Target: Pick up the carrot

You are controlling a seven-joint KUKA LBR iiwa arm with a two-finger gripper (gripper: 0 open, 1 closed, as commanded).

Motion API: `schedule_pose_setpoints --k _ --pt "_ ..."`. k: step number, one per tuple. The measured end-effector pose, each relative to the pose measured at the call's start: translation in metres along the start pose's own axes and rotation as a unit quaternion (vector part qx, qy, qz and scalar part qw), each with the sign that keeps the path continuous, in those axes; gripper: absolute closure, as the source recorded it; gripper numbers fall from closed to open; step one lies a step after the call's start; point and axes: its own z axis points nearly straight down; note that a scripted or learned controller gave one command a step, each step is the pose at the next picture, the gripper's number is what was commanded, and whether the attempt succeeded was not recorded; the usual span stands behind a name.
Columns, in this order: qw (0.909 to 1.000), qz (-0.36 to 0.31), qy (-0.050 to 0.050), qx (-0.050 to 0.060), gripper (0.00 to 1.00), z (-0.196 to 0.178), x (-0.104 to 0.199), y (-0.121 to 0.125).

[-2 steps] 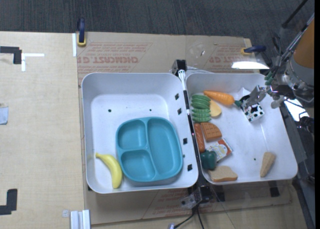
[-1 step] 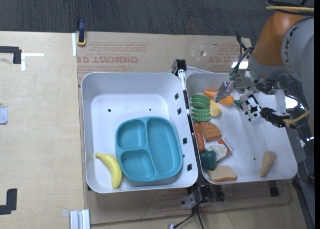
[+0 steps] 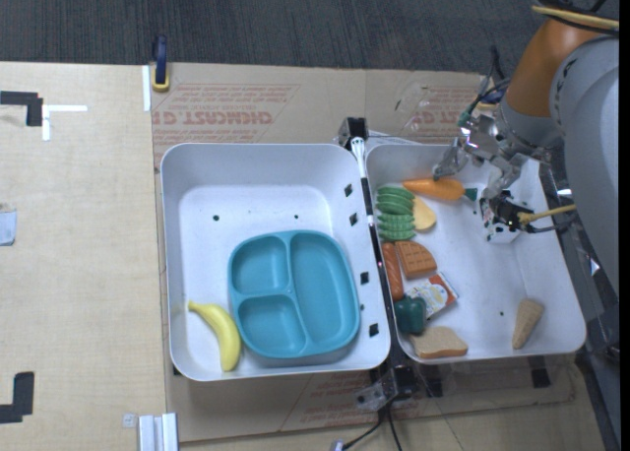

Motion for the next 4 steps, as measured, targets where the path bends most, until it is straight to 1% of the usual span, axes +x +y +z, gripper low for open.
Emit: schedule_pose_setpoints --k 1,2,3,4 --pt "0.9978 0.065 -0.005 -0.007 0.00 0.012 0.026 -0.034" --pt "0.9810 0.194 -0.004 -0.007 0.00 0.013 0.006 -0.045" --pt "0.9760 0.217 -0.009 -0.001 0.00 0.019 0.024 -0.085" --pt "0.9408 0.339 -0.008 -0.002 0.00 0.019 0.008 -0.148"
